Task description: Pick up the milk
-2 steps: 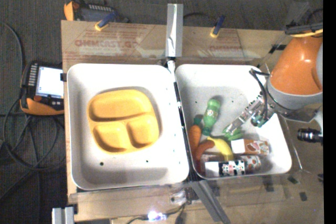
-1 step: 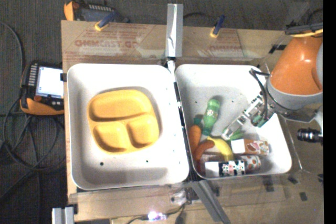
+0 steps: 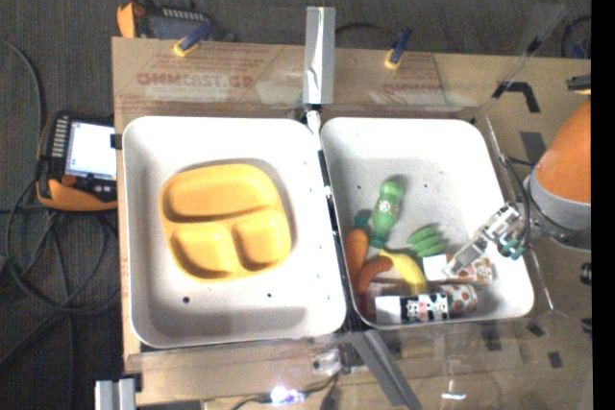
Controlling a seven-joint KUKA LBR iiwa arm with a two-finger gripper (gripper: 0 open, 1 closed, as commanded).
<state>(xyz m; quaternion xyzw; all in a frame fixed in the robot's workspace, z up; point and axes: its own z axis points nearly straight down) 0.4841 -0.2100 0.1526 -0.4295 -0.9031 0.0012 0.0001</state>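
The milk, a small white carton with black cow spots (image 3: 419, 307), lies on its side at the lower edge of the right white bin (image 3: 404, 141), in the lower right of the frame. It touches a yellow plastic banana (image 3: 407, 270) above it and a round spotted toy (image 3: 459, 300) at its right end. The gripper (image 3: 492, 239) hangs just above and to the right of this pile, and I cannot tell if it is apart or together. The carton looks light and stiff, with smooth sides that may slip. I think the best hold is across its two long flat sides, near the middle, away from the neighbours. The left bin holds a yellow divided tray (image 3: 227, 218).
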